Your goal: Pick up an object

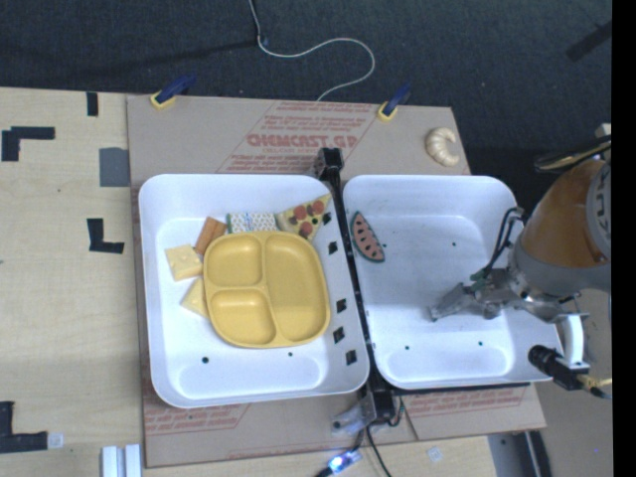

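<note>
Looking at this one, the arm [576,232] reaches in from the right and the fingers [449,307] hang low over the right bin [437,192], pointing left. Honestly can't tell if they're open or shut, they're just a grey blur from this angle, and I see nothing between them.

Closest candidate is the watermelon slice [369,237], lying flat on the right bin's floor, up and to the left of the fingers, near the divider between the bins and apart from the fingers. My guess is it's a light toy-food piece, probably stiff plastic or foam, thin and flat. That makes it awkward: a flat thing on a smooth white floor can skid away or slip out if you come down on its face. I'd go across the narrow width, one finger on the green rind edge and one on the red side, somewhere around the middle of its length.

Everything else sits well to the left of the fingers in the left bin [159,266]: a yellow divided plate [266,288], with small crackers [185,262] tucked against its left side and more toy bits along its top edge. The plate looks rigid and slick, too wide except at the rim, so I'd skip it.
</note>
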